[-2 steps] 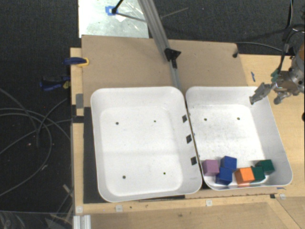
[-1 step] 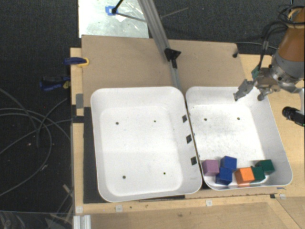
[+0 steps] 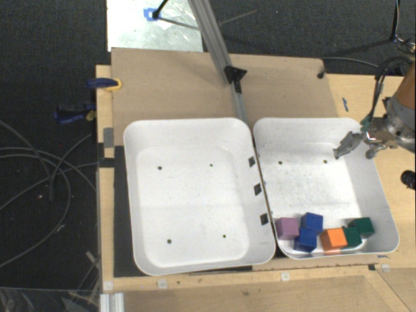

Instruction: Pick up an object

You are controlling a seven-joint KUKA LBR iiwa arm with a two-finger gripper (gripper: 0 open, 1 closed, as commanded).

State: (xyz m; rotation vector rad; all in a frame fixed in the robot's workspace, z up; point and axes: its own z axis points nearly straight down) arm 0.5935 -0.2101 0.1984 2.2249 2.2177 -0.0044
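Bins [image 3: 195,142]: smooth white plastic, slightly speckled.
Worktop [image 3: 169,83]: matt tan board, like wood fibre.
Blocks [image 3: 323,234]: matt, solid colours: purple, blue, orange, green.
Pole [image 3: 211,28]: dull grey metal.
Pincer [image 3: 356,143]: grey metal, faint sheen.

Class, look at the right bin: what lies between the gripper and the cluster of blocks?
Nothing: the camera view shows bare white bin floor between the gripper and the blocks.

We lose most of the arm [image 3: 404,103] past the right edge. One blue block [image 3: 305,240] is partly hidden under another [image 3: 312,222], and the orange block [image 3: 335,238] overlaps a green one [image 3: 351,237].
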